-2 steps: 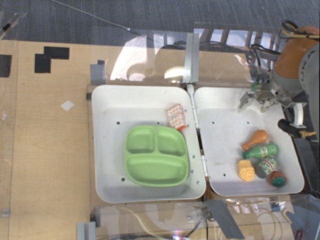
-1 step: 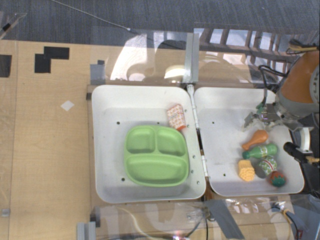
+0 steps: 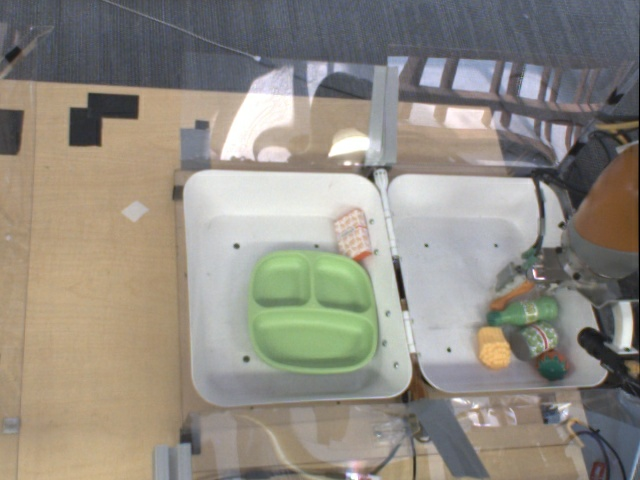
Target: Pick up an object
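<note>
- Two white bins sit side by side on the counter (image 3: 100, 318): the left bin (image 3: 215, 368), the right bin (image 3: 450, 218).
- Left bin: one green divided plate (image 3: 312, 311), one small packet (image 3: 352, 234).
- Right bin: two green bottles (image 3: 525, 313) (image 3: 543, 346), one corn cob (image 3: 493, 348), one orange carrot (image 3: 512, 292).
- The hand (image 3: 535, 268) hovers by the carrot; whether its grip is apart or together, I cannot tell.

The grey arm (image 3: 605, 183) reaches in from the right edge of the bench, its orange band (image 3: 610, 213) bulging above the wrist over the right rim of the right-hand bin (image 3: 450, 193). Below the band the wrist angles down and leftward, and the gripper (image 3: 532, 268) sits low inside that bin, near its right wall and closer to the front edge than the back.
</note>
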Controlling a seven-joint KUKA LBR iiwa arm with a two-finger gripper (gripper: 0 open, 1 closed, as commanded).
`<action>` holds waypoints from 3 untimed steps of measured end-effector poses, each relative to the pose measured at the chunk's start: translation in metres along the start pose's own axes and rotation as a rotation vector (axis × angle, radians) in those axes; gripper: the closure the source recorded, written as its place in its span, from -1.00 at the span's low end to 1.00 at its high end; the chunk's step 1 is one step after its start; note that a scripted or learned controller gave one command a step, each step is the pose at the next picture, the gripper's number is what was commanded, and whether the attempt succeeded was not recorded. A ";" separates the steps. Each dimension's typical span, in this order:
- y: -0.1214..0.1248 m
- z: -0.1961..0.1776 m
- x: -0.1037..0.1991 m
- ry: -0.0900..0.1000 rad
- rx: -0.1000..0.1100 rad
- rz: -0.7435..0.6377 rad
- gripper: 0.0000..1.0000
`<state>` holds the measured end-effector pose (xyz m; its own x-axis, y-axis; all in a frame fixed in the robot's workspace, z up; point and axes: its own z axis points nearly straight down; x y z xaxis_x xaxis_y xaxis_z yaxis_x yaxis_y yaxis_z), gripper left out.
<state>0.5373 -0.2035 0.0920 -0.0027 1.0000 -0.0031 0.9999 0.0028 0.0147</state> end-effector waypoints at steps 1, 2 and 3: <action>0.004 -0.013 0.003 0.002 -0.009 -0.004 1.00; 0.004 -0.022 0.077 0.004 0.011 -0.004 1.00; -0.007 -0.094 0.139 0.003 0.009 -0.003 1.00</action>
<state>0.5289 -0.0639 0.1855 -0.0059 1.0000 0.0003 1.0000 0.0059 0.0052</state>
